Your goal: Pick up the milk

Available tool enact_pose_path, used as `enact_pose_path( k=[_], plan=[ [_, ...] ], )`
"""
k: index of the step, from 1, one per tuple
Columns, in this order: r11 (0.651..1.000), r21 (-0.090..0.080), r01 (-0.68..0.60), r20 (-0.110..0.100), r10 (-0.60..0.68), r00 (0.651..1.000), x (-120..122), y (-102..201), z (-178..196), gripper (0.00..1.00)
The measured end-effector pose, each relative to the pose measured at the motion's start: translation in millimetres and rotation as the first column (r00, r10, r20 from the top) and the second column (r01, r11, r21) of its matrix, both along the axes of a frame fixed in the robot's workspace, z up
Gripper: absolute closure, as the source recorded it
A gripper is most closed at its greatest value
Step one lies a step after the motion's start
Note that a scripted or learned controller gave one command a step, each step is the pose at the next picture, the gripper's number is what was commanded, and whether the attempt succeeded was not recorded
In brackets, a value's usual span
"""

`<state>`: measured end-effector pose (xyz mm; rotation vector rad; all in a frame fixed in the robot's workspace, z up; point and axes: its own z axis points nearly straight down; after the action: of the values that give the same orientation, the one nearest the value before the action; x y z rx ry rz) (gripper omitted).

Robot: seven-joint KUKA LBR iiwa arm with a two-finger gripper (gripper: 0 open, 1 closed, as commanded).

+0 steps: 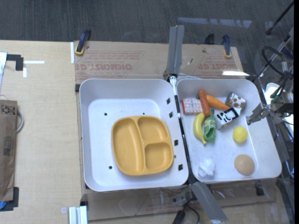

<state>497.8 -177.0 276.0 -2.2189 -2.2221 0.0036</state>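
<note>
Milk [227, 116] lying flat in right bin [261, 171], touching carrot [216, 101].
Likely light, stiff carton; best gripped across narrow sides. Pincer [254, 117] near rim, opening impossible to tell.

Robotics lab/test bench: two white bins [88, 125] clamped w/ blue clamps [83, 42] onto cardboard [121, 59] over a light wood bench [37, 87], dark grey carpet [140, 8] behind, loose cables [275, 55] at right, toy food props [210, 111].
</note>
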Motion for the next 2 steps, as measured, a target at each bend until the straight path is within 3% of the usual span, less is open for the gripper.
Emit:
enact_pose_path(
  k=[1, 2],
  plan=[
    [0.993, -0.002, 0.116, 0.003, -0.116, 0.993, 86.8, -45.2, 131.1, 0.00],
    [0.994, -0.004, 0.112, 0.000, -0.112, 0.994, 88.0, -44.6, 138.6, 1.00]
  ],
)
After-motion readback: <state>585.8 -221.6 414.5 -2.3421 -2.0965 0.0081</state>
